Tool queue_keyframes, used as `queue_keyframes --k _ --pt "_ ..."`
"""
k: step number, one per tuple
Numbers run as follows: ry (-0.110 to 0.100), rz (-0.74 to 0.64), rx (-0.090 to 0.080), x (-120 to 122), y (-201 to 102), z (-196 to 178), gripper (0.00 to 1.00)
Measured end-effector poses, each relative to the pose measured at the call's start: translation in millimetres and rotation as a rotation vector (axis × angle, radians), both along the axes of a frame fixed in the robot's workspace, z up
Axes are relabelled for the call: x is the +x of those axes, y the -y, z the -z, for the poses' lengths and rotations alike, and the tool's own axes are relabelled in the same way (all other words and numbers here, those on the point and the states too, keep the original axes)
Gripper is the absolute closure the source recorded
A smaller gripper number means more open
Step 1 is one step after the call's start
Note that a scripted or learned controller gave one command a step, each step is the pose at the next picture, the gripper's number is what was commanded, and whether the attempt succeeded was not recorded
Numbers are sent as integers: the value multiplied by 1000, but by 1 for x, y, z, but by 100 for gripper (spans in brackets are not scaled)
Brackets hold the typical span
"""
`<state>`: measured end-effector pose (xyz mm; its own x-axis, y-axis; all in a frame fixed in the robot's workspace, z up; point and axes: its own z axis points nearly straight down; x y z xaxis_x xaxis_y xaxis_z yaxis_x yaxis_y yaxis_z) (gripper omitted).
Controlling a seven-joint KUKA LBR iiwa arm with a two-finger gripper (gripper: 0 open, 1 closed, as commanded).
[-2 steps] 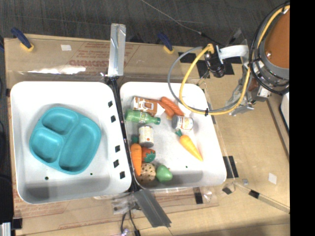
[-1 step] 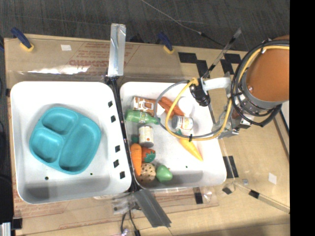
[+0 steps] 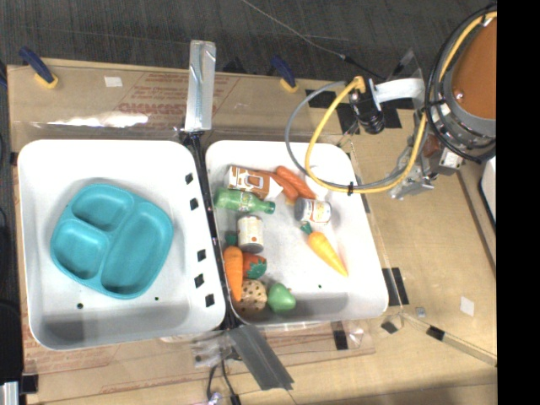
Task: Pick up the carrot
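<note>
Several toy foods lie in the right bin (image 3: 359, 264). An orange carrot (image 3: 233, 267) with a green top rests along that bin's left wall. A second, yellow-orange carrot (image 3: 326, 252) lies toward the bin's right side, tip pointing to the front right. A red-orange elongated piece (image 3: 290, 182) sits near the back. My gripper (image 3: 413, 185) hangs outside the bin, past its right rim and over the bench, well away from both carrots, with nothing visibly held.
In the right bin: an orange box (image 3: 247, 179), a green bottle (image 3: 243, 201), two small cans (image 3: 251, 233) (image 3: 315, 212), a strawberry (image 3: 256, 266), a cookie (image 3: 253, 292), a green pepper (image 3: 282, 298). A teal divided plate (image 3: 112, 239) lies in the left bin (image 3: 34, 184).
</note>
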<state>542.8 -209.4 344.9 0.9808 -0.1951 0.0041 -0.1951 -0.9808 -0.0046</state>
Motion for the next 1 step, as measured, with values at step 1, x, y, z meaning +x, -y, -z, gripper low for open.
queue_keyframes --k 1 --pt "-3 -3 2 61 -2 -8 100"
